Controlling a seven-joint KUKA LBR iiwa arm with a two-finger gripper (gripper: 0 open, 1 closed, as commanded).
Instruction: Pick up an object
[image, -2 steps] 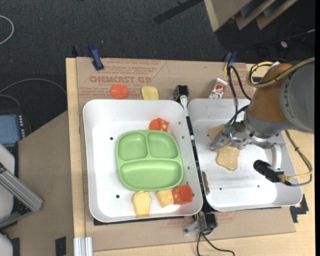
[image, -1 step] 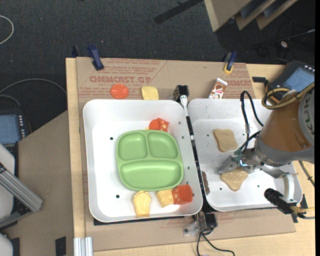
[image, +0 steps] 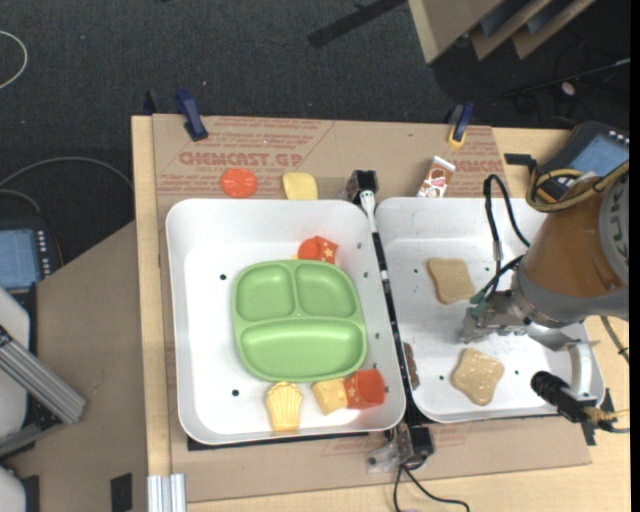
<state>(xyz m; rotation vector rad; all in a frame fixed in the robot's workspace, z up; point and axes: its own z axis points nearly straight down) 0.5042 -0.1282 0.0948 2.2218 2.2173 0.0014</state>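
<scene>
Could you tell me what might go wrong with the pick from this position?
The gripper is low in the right bin, between two toast pieces, so it may close on bare floor between them. Both pieces look flat, so the fingers could slide over or nudge one aside. The nearer piece lies close to the bin's front rim, leaving little room.

Camera: one fixed view above the bench (image: 300, 150).
Facing: down at a slant, taking in the left bin (image: 195, 330) and right bin (image: 420, 380).
Nearness: far enough to frame both bins and surrounding floor.
Arm (image: 575, 250): enters from the right.
</scene>
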